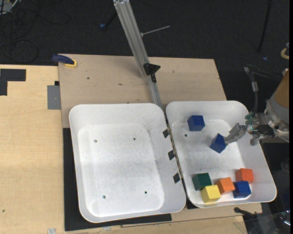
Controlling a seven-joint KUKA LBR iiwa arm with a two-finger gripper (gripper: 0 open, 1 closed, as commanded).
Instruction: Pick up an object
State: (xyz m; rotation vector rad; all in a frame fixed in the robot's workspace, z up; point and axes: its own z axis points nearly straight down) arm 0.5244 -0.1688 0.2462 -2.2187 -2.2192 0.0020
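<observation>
The right white bin (256,152) holds several coloured blocks. A blue block (196,122) lies near its back. A second blue block (218,143), tilted on a corner, sits mid-bin right at the tip of my gripper (230,137), which reaches in from the right over the bin's right rim. Along the front of the bin a green block (201,180), a yellow block (210,193), an orange block (226,184), a small blue block (242,189) and a red-orange block (244,175) are clustered.
The left white bin (83,121) adjoins the right one, with black clips (171,154) on the shared rim. A slanted aluminium rail (136,40) rises behind the bins. A cable (254,84) hangs by the arm at the right.
</observation>
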